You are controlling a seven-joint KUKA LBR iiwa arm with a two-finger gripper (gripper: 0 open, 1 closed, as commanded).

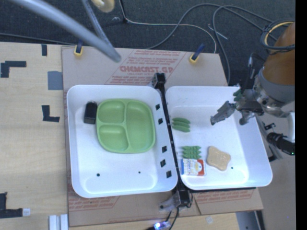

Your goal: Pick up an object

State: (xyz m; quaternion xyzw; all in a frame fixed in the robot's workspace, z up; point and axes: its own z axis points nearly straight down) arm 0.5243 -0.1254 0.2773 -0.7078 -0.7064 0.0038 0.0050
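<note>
Camera view puts my likeliest target, the bread slice, low in the right bin, near the carton. I judge a descent could clip that carton or skid off the crust. My gripper hangs above, apparently spread and holding nothing.

At the right edge of the frame, a grey arm is seen, topped by an orange band looped with thin yellow and dark cables. A dark grey two-finger gripper of angular metal parts is attached.
</note>
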